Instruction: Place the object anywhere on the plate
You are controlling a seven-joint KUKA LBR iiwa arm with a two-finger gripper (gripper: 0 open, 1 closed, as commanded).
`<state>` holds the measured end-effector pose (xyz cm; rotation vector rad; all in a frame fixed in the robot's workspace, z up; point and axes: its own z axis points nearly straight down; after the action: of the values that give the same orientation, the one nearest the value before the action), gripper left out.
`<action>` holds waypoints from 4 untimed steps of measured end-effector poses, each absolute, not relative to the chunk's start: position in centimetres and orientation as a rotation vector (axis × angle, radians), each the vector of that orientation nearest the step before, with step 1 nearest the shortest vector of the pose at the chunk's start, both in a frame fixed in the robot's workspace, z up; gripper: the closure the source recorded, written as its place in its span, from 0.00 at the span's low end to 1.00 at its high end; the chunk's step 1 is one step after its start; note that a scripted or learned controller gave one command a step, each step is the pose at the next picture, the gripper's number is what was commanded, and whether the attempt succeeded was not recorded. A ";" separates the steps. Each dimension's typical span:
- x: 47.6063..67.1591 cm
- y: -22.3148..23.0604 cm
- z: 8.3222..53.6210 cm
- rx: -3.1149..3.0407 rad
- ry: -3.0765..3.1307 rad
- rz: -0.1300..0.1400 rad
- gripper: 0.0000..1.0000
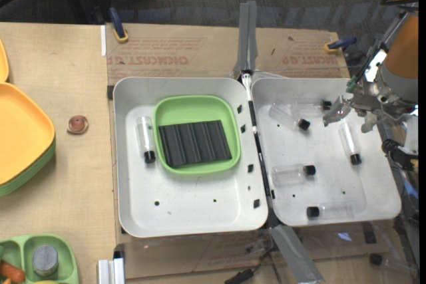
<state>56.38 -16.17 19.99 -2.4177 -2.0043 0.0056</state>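
Camera view: end effector [351, 110], grip unreadable, above right bin's tube [349, 143].

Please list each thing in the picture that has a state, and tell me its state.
Green plate: in left bin, carries dark ribbed block.
Left vial: lying in left bin, beside plate, not on it.
Right-bin vials: lying, scattered.
Gripper: over right bin, upper right part; nothing seen between fingers.
Yellow plates: stacked on bench.
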 end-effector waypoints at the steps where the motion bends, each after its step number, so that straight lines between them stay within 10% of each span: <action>1: 58.6 -21.3 21.5 -2.478 -1.931 0.004 0.00; 4: 60.0 -21.5 21.3 -2.585 -1.782 0.006 0.00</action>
<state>59.97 -21.53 21.30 -2.5854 -1.7821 0.0062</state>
